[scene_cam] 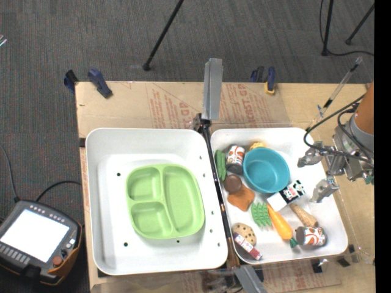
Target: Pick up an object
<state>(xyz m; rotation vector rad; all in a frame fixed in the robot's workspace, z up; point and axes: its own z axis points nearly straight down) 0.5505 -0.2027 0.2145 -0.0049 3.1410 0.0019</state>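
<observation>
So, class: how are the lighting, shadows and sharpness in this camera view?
Camera view: even, soft light; the green tray casts a faint shadow in the left bin; no strong glare on the blue bowl; the small toys look slightly soft, and so does the claw.

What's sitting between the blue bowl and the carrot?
In the camera view, a small black-and-white box lies between the blue bowl and the carrot.

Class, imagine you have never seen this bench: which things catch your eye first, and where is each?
The green divided plate lies alone in the left bin. The blue bowl sits near the middle of the right bin amid crowded toy food, with an orange carrot in front of it. The arm's hand is over that bin's right edge.
</observation>
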